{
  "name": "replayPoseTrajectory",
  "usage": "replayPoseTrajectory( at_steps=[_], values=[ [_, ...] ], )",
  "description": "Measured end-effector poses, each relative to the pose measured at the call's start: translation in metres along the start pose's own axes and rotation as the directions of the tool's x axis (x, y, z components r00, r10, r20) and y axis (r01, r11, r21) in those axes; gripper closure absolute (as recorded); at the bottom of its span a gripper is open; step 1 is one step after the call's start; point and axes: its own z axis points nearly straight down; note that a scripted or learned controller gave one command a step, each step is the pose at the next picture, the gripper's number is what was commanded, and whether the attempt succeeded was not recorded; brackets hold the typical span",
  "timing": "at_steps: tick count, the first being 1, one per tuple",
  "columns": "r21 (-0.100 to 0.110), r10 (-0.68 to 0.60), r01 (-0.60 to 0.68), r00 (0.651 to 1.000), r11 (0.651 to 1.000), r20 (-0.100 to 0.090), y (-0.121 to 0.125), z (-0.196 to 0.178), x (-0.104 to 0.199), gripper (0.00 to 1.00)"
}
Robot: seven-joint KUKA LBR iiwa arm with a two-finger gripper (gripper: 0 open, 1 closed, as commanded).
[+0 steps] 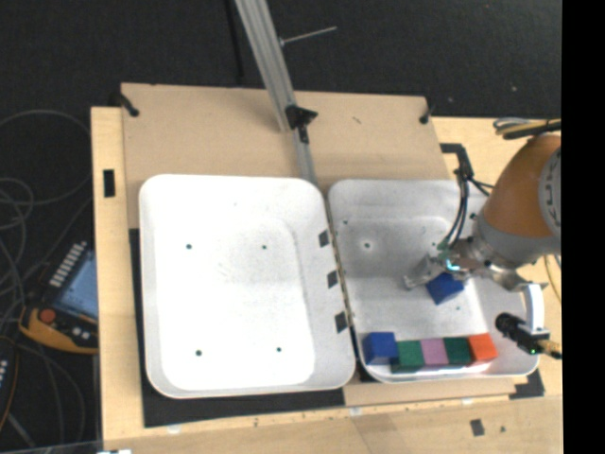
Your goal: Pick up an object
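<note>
Overhead slanted view of the bench [236, 112], which carried two shallow white bins side by side. The left bin [170, 253] lay beside the right bin [388, 206], their inner rims nearly touching along a row of dark clips. The grey arm with its orange band [518, 197] entered from the right and reached down over the right bin. Its gripper [437, 274] stood low in the middle of that bin, directly against a blue block [444, 289], which sat tilted just below and to the right of the fingertips; whether the fingers were parted or clamped, and whether the block lay between them, could not be told from this angle. Along the near wall of the right bin a row of blocks lay edge to edge: a second blue block [380, 347] at the left end, then a green block [409, 355], a pink block [434, 352], a dark green block [458, 350] and an orange block [482, 347]. A slanted metal rail [267, 55] crossed the bench from the top of the view toward the junction of the bins.
</note>
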Motion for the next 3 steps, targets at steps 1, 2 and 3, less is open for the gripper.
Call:
replayPoseTrajectory(
  at_steps=[1,2,3],
  values=[
    [-0.003,0.004,-0.004,1.000,1.000,0.001,0.001,-0.011,-0.002,1.00],
    [-0.006,-0.006,0.006,1.000,1.000,0.001,0.064,-0.186,0.063,1.00],
    [0.007,-0.009,0.009,1.000,1.000,-0.004,0.068,-0.141,0.149,1.00]
  ],
)
